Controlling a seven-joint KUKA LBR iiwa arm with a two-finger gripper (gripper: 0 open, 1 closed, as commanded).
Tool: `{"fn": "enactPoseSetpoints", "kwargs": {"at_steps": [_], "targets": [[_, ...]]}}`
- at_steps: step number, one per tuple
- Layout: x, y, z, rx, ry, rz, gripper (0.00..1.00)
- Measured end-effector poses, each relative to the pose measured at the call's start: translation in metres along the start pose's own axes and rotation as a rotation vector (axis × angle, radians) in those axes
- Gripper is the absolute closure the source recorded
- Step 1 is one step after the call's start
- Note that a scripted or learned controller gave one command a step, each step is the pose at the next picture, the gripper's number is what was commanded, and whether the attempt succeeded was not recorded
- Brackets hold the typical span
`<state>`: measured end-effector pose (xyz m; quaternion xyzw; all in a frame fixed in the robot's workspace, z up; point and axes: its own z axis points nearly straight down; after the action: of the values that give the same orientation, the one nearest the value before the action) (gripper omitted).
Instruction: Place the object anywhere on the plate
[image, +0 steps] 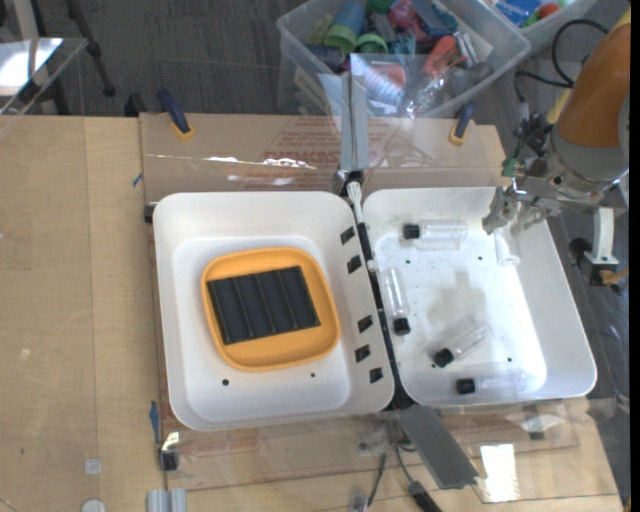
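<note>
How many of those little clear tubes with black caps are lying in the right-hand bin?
4. One tube near the back wall, one along the left wall beside the divider, one tilted in the middle, one along the front edge. Glare might hide others.

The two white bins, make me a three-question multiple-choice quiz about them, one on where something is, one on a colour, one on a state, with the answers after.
1. Where does the plate lie?
A. in the left bin
B. in the right bin
C. on the bench outside the bins

2. What colour is the plate's rim?
A. blue
B. orange-yellow
C. green

3. How do the clear vials stand relative to the plate?
A. all stacked on it
B. one resting on it
C. none on it, all lying in the right bin

Answers: 1 A, the plate sits inside the left bin. 2 B, its rim is orange-yellow around a dark ribbed centre. 3 C, the black-capped vials lie scattered across the right bin, where the gripper hovers over the far corner.
</note>
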<state>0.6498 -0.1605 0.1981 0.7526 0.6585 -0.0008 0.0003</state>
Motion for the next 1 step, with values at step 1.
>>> {"fn": "enactPoseSetpoints", "kwargs": {"at_steps": [1], "targets": [[0.0486,0.0113,-0.0083,-0.003,0.001,-0.103,1.00]]}}
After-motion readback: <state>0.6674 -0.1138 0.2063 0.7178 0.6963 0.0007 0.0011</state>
